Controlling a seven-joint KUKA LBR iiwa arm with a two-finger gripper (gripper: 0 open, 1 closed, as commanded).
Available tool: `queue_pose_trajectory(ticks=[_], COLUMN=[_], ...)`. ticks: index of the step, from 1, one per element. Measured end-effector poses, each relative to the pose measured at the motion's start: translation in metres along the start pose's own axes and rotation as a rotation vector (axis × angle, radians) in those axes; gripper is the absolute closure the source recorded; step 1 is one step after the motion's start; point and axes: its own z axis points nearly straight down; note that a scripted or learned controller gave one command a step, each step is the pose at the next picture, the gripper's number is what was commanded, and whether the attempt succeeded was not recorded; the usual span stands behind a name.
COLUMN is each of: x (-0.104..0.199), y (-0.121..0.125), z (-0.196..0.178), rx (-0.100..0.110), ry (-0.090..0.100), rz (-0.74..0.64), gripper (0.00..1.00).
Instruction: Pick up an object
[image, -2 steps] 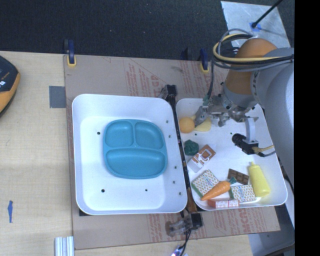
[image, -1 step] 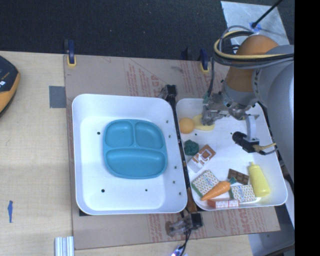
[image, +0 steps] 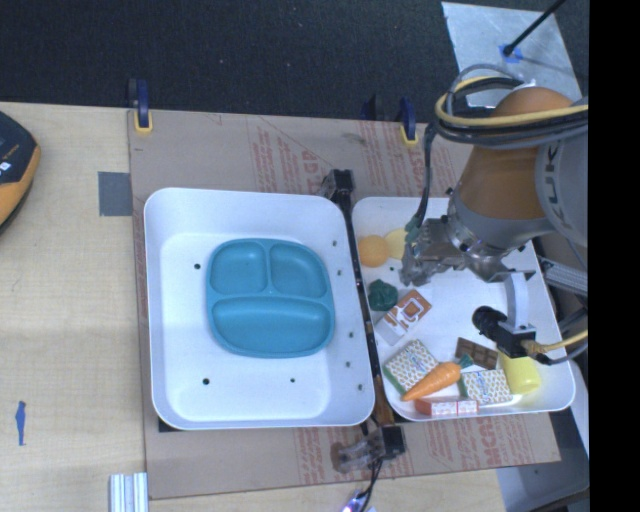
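Gripper (image: 425, 258): low in right bin (image: 560, 395), finger state unclear
Left bin (image: 160, 300): blue divided plate (image: 268, 297)
Right bin: carrot (image: 432, 381), small boxes

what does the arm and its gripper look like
The arm is bulky and rounded, grey with a wide orange band above the wrist. Black and yellow cables loop over its top. The gripper is a dark grey metal assembly, compact and angular.

Even, fairly bright overhead light, soft shadows inside the left white bin (image: 170, 300); mild sheen on the blue divided plate (image: 270, 297); dark upper background; slightly soft, low-resolution picture
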Motion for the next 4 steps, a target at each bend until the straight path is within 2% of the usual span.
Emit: queue_pose_trajectory(ticks=[1,2,3,4], x=[-0.002,-0.016,-0.006,-0.008], y=[0.005,0.068,0.0,0.05], z=[0.002,0.0,0.002,0.001], rx=[-0.007,-0.014,-0.002,-0.013], ry=[-0.002,-0.003,-0.002,-0.003], rz=[0.003,0.0,0.005,0.002], gripper=[0.0,0.0,0.0,0.0])
